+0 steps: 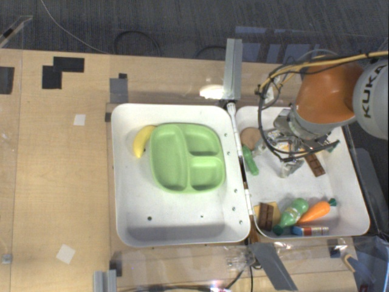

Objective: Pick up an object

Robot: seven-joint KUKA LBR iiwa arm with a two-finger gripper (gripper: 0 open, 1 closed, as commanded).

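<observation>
The gripper (290, 163) hangs low over the right bin (352, 181), and whether it grips anything cannot be told from here. Just beside it lies a brown bar (314, 163); to its left, a green marker (250, 161) and a tan round piece (250, 137). Along the near wall sit a carrot (316, 210), a green bottle (290, 214) and a brown block (265, 213). Over in the left bin (130, 218), a green divided plate (185, 157) touches a banana (142, 141).

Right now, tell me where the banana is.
The banana lies in the left bin, near its upper left corner, tucked against the left edge of the green divided plate.
</observation>
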